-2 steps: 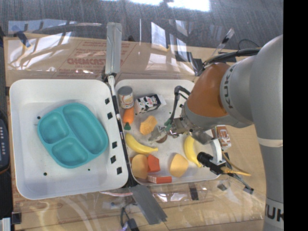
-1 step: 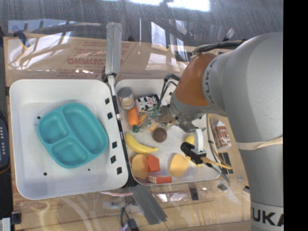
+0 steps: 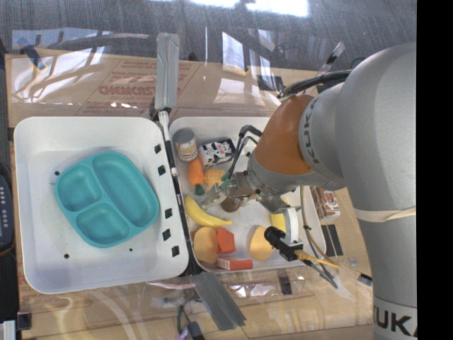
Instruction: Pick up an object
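Arm (image 3: 333,133) entering from 3 o'clock, pincer (image 3: 230,190) low in right bin (image 3: 311,236), banana (image 3: 204,214) at its 7 o'clock, pincer state cannot be told, teal divided plate (image 3: 106,198) in left bin (image 3: 42,261).

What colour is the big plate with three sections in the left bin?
The divided plate is teal blue, seen clearly in the camera view.

left bin (image 3: 28,190): divided plate (image 3: 106,197) lies in its middle | right bin (image 3: 180,129): can (image 3: 186,146) at back-left, carrot (image 3: 196,172) just before it, banana (image 3: 204,215) before that, block (image 3: 226,241) near front edge | arm (image 3: 340,140) reaches over right bin from right
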`<action>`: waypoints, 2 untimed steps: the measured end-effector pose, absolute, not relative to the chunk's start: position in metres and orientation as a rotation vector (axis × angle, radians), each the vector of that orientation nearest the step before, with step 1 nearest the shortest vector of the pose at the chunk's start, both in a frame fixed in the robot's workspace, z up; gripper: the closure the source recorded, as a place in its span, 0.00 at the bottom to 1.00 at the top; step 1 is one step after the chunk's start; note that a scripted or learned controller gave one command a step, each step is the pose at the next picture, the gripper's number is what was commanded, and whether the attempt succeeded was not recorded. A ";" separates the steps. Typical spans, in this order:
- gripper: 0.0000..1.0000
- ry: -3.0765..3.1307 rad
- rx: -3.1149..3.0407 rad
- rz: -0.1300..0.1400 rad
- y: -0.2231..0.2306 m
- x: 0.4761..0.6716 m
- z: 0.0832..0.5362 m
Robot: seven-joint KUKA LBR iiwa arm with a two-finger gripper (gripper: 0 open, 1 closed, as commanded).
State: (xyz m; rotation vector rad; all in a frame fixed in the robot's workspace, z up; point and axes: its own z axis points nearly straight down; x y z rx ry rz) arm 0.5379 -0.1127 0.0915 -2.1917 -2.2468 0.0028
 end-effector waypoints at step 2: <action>1.00 -2.312 -2.132 -0.010 -0.047 0.600 0.196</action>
